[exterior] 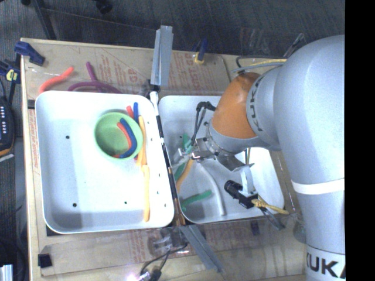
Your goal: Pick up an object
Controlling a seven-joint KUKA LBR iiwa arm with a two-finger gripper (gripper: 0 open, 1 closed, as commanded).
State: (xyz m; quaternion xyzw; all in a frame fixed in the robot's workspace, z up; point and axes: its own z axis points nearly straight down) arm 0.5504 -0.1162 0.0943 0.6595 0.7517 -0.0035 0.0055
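If you start at the front of the right bin (173, 113), you see a green stick (197, 198) lying flat on the white floor. A little farther back lies an orange stick (184, 172), close to the wall beside the left bin (76, 180). The gripper (190, 153) hangs just above the top end of the orange stick, so I think that stick is the one to grab. You cannot tell if the gripper is spread or pressed together, because the arm hides it.

What could go wrong? The orange stick is thin and sits close to the wall. The gripper could bump the wall, or push the stick away and come up with nothing. It could also catch the small teal piece (186, 141) next to it.

The orange stick lies on a slant. Its long way runs from the front left to the back right, and its back end points at the gripper. The green stick's long way runs almost straight left to right.

Farther off, the left bin holds a green bowl (117, 134) and a yellow stick (146, 186).
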